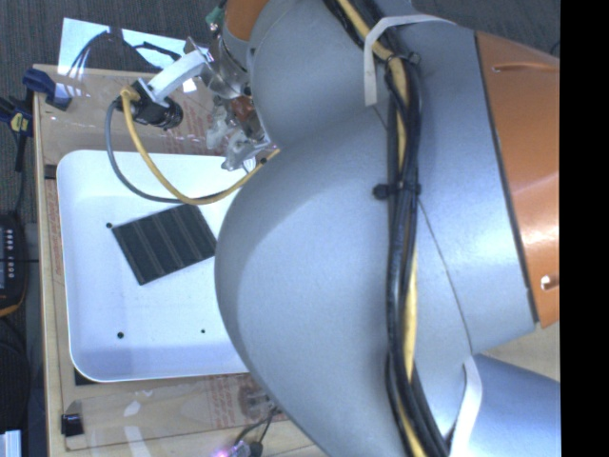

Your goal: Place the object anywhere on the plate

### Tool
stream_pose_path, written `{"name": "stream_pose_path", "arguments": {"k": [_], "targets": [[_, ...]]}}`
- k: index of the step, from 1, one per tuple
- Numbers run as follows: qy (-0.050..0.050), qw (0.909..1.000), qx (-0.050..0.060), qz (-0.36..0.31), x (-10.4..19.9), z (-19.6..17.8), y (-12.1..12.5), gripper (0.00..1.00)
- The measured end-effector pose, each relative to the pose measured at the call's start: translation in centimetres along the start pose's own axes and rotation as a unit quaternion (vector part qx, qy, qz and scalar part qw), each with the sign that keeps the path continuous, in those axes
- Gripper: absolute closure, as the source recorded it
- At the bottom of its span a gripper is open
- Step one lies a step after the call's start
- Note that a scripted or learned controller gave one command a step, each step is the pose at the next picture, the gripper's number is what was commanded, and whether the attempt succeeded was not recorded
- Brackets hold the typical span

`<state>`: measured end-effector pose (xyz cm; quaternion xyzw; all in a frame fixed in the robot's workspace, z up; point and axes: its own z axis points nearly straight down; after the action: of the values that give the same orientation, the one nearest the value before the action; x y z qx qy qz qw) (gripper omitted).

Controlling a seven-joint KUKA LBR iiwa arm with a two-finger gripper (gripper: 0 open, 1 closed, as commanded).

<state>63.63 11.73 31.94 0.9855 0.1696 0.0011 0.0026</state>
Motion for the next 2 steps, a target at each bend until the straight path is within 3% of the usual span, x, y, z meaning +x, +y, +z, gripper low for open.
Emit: {"name": "stream_pose_path", "arguments": {"k": [1,2], "targets": [[-0.006,1.0000,0.002,-0.001,3.2,12.1,-7.4,1.00],[-0.005,0.9476,0.005,-0.319,2.6,6.0,-5.2,1.00]]}}
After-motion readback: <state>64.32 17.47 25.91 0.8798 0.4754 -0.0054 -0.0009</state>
